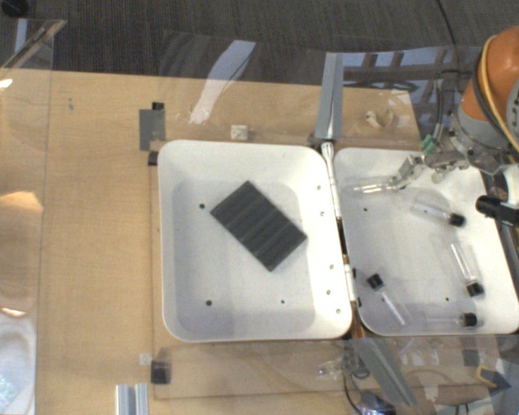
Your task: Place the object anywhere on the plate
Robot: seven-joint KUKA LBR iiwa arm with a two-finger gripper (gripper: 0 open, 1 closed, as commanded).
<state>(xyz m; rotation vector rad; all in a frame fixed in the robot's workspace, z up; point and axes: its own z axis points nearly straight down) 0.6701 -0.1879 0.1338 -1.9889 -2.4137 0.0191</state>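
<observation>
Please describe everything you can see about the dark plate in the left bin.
The dark plate is a flat, dark grey rectangle with fine parallel ridges along its top; it looks like plastic or rubber, though the material is uncertain. It lies flat on the floor of the left bin, slightly above the middle, turned diagonally so that its corners point toward the bin's walls. Nothing rests on it and it touches only the bin floor.

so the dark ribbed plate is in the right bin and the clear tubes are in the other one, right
Not quite. The camera view shows the plate lying in the left bin, tilted at an angle. The clear tubes with black caps are in the right bin, so the two are swapped.
</observation>
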